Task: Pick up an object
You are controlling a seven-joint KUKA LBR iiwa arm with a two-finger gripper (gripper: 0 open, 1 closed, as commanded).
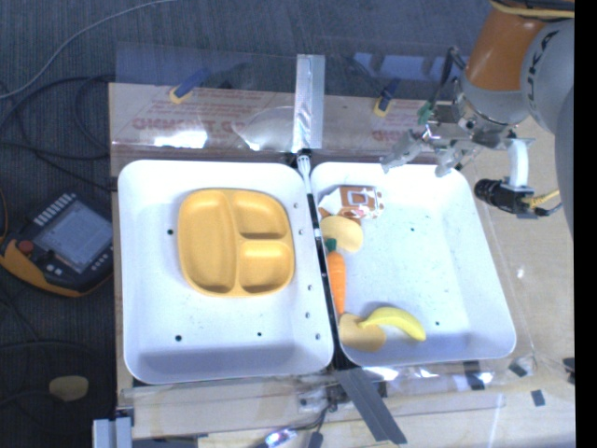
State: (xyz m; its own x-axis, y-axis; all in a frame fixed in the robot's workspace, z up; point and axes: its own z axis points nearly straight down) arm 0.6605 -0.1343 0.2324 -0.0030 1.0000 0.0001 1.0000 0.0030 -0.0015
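Note:
My gripper hangs over the back edge of the right bin, fingers spread open with nothing between them. Toy food lies along the right bin's left side, well to the gripper's lower left. A small brown-and-white packet sits nearest the gripper. Below the packet is a pale yellow fruit, then an orange carrot lying along the wall. A yellow banana rests near the front, touching a tan round piece.
The left bin holds a yellow divided plate. A metal divider post rises behind the bins' shared wall. A black camera part sticks out by the wrist. A handheld pendant lies on the floor at left.

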